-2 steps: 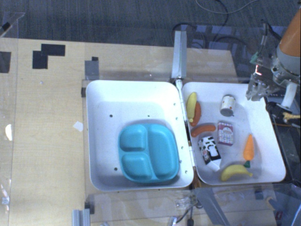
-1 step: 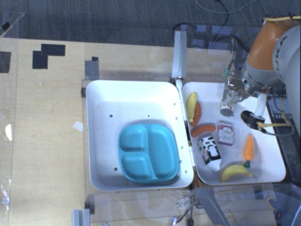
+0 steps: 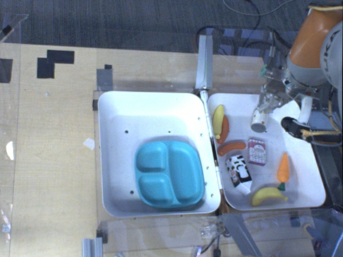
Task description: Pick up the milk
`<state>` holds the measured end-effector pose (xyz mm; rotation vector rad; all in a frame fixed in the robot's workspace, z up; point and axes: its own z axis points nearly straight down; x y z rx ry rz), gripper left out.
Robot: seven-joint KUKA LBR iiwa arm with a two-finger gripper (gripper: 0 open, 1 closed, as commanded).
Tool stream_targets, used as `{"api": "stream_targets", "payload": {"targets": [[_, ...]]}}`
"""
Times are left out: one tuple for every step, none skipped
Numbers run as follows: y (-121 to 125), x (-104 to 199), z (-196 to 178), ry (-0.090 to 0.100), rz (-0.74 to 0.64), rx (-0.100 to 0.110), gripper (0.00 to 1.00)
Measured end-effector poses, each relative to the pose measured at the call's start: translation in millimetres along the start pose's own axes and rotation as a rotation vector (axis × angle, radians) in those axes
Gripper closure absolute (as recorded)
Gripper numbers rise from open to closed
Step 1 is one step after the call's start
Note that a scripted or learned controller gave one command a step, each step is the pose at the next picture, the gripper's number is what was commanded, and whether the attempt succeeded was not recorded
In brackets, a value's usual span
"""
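The milk (image 3: pixel 238 169) is a small black-and-white cow-patterned carton lying flat in the right bin (image 3: pixel 305 197), near that bin's left wall. My gripper (image 3: pixel 259 123) hangs over the upper middle of the right bin, well above and to the right of the carton and apart from it. Nothing shows between its tips.
In the right bin also lie a yellow banana (image 3: pixel 218 119) beside a sausage (image 3: pixel 225 126), a second sausage (image 3: pixel 231 146), a pink carton (image 3: pixel 257 151), a carrot (image 3: pixel 283 168) and another banana (image 3: pixel 268 195). The left bin (image 3: pixel 112 122) holds a blue divided plate (image 3: pixel 169 173).
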<state>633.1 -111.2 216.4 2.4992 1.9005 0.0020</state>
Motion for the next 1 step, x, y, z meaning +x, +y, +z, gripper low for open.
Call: {"api": "stream_targets", "payload": {"targets": [[-31.2, 18.1, -140.2, -0.001, 0.193, -0.001, 1.00]]}}
